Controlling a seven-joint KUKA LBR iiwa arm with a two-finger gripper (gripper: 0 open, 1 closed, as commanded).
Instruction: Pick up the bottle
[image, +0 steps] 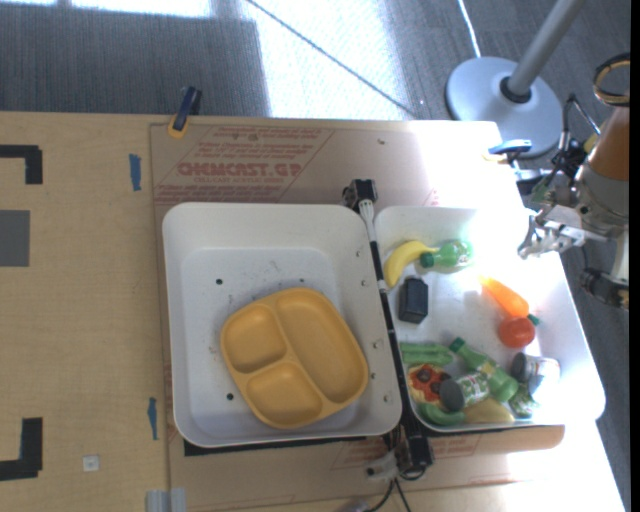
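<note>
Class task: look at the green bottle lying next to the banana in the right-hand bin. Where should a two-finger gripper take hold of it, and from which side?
Probably across the green bottle's middle, descending from above. It lies on its side, roughly left to right, so fingers should close across its narrow width. The banana touches its left end; the right end looks freer.

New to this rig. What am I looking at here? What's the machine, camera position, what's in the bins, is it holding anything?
One camera sits above the bench, looking down at a slant. The robot arm enters from the right; its pincer hangs over the right bin's far edge with nothing visible between its tips. The left bin holds a yellow divided plate. The right bin holds a banana, a green bottle, a black block, a carrot, a tomato, and a pile of toy food with a second bottle.
</note>
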